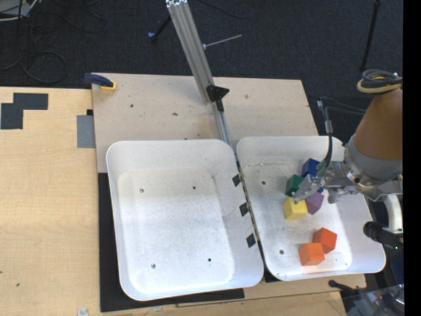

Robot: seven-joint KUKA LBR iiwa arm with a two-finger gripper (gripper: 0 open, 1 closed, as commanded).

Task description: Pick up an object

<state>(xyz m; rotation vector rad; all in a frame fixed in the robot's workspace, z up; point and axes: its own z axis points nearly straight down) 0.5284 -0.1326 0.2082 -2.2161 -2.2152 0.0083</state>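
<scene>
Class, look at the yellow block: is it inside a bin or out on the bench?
Inside. The yellow block lies on the floor of the right bin, within its rim, beside the purple block.

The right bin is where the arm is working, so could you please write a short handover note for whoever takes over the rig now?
Tool: low in the right bin, amid the cluster of blocks; open or shut cannot be told, and no block is visibly held.
Blocks: yellow, purple, green and blue bunched at the tool; two orange ones apart, nearer the bin's front.
Left bin: beside it.
Done: arm reached the cluster.
Left: confirm a grasp and lift one block.
</scene>
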